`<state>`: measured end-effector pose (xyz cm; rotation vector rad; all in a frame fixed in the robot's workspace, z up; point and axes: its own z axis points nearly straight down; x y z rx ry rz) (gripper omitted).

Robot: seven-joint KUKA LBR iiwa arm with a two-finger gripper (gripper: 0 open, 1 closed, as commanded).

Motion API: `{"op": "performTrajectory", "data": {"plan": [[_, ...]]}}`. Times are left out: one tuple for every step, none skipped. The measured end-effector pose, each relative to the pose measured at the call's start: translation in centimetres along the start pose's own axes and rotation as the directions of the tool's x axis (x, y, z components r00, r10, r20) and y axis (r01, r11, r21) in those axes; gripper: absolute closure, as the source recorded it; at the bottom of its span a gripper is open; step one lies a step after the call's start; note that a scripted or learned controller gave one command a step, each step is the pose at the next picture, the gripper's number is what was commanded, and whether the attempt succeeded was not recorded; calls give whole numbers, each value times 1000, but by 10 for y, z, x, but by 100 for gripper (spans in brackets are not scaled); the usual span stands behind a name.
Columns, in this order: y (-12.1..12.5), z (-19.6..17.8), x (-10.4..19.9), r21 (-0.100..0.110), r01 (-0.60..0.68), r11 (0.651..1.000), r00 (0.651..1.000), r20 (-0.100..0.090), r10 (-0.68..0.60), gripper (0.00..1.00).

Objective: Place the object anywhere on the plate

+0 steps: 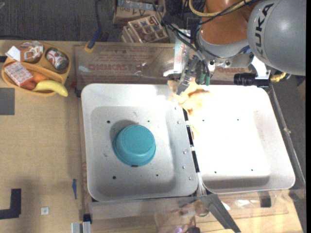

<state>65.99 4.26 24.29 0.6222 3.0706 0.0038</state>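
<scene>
The bench (43,154) carried two white bins side by side. A teal plate (135,144) sat upside-down in the left bin (97,106). My gripper (187,84) hung over the far rim where the bins meet. A pale orange object (194,97) lay just beneath it, at the right bin's (243,144) far-left corner (whether clamped or loose, I could not tell).

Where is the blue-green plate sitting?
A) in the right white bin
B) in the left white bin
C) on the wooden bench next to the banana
B: the plate lies on the floor of the left white bin, far from the gripper at the bins' top edge.
</scene>
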Motion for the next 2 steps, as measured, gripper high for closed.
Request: {"op": "performTrajectory", "data": {"plan": [[46,11,17,-2,387,922,922,0,-387,100],[45,10,17,-2,387,922,922,1,-387,0]]}}
